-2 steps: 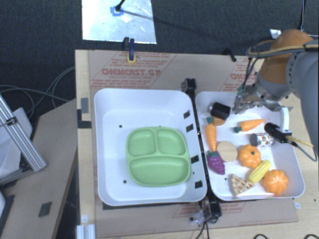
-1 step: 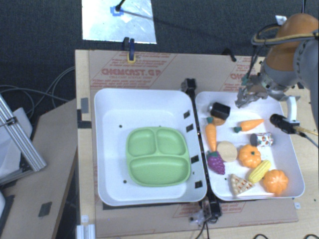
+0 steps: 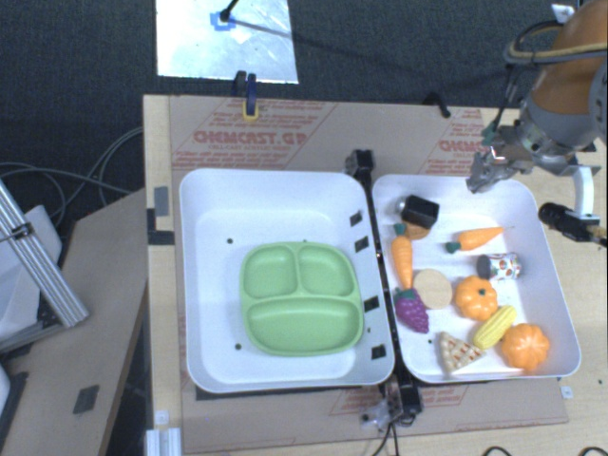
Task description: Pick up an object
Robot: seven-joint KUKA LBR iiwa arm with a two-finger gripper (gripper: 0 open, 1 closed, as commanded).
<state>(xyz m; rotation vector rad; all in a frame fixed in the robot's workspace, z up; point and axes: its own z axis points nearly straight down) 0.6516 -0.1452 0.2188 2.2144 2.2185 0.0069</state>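
Toys fill the right bin [image 3: 556, 283], all below and to the left of our claw [image 3: 486, 175], which hangs over that bin's far rim. We cannot tell how the claw is set, since it is small and blurred against the rim.

Going left to right: farthest left of the claw lies the green divided plate [image 3: 302, 297] in the left bin [image 3: 204, 217]. Nearer are an upright carrot [image 3: 402, 257], purple grapes [image 3: 412, 310] and a black block [image 3: 419, 210], the last being closest to the claw. Then come a tan disc [image 3: 434, 288], a pizza slice [image 3: 459, 352], a second carrot [image 3: 477, 238] lying flat almost straight below the claw, a pumpkin [image 3: 475, 297], a corn cob [image 3: 494, 327], a small can [image 3: 503, 267] and a larger pumpkin [image 3: 525, 344].

We judge these toys light, stiff and somewhat slick. The flat carrot looks the easiest pick: it lies apart from its neighbours, and we would close across its thick middle.
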